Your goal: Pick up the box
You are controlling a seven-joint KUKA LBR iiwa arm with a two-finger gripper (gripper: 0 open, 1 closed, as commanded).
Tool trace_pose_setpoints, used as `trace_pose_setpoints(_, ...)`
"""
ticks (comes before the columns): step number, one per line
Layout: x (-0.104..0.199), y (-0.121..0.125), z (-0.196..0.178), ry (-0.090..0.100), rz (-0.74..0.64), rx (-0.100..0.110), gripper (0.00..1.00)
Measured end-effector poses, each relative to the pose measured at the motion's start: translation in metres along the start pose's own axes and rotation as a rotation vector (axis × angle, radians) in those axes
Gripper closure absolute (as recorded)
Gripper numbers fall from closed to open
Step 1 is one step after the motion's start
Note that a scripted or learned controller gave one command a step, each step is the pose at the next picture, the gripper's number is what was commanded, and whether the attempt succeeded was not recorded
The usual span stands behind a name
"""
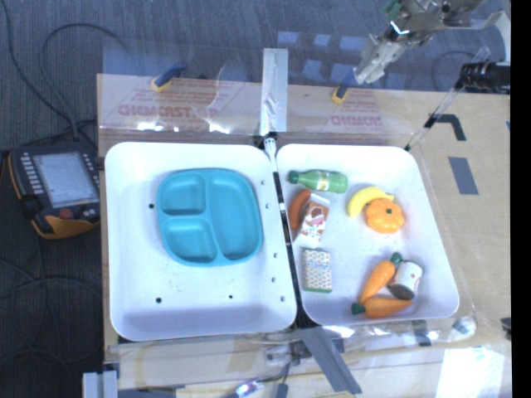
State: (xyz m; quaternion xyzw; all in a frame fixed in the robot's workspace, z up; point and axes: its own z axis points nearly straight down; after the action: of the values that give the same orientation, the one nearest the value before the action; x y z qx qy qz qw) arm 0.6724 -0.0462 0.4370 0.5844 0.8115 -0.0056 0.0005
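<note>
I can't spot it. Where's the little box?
The box lies in the right bin, by its left wall, just below the small carton and left of the carrots.

A dark grey carpet [124,15] is covering the floor around the bench, with black cables [50,48] trailing across it at the left. A handheld control pendant [54,191] with a grey screen and an orange edge is lying on the carpet just beside the bench's left side. The bench top [489,222], pale brown, is showing at the right, with dark tape marks on it. Clear plastic sheeting [199,98] with red lettering is lying along the far edge, glinting under bright overhead light.
</note>
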Motion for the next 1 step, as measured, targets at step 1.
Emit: trace_pose_setpoints(1,-0.0006,0.002,-0.0062,-0.004,0.0,0.004,1.0)
